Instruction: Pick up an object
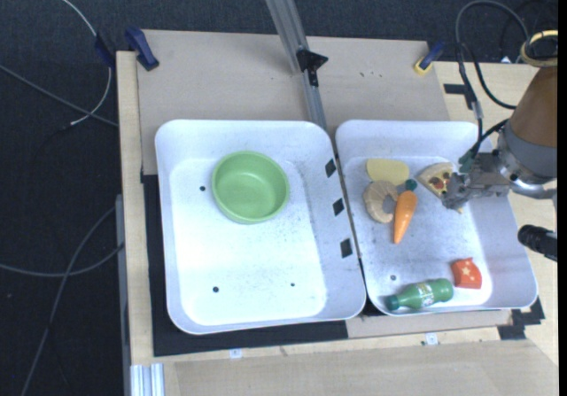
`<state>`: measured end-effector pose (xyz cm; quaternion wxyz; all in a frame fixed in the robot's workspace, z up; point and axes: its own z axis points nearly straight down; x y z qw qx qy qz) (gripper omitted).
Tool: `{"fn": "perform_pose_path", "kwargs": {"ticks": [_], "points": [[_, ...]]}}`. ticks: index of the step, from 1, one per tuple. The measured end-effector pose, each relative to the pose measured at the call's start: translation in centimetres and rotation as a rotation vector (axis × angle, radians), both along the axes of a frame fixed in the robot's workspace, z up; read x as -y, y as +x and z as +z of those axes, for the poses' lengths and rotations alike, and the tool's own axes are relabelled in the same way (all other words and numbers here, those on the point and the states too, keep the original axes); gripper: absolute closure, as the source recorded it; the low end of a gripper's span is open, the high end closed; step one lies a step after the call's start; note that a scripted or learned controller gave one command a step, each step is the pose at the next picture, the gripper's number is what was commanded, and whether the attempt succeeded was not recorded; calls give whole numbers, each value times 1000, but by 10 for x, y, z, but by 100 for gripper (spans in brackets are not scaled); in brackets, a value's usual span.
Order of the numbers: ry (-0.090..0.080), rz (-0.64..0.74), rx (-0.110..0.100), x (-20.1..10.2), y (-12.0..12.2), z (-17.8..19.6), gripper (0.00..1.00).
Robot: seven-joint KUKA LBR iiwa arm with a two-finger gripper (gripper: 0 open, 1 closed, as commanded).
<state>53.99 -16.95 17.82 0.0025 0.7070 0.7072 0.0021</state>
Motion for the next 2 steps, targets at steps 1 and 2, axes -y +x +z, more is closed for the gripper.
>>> {"fn": "perform_pose_path", "kwargs": {"ticks": [1, 2], "points": [[0, 1, 2, 0, 2, 56, 100], [0, 2, 0, 0, 3, 94, 100]]}}
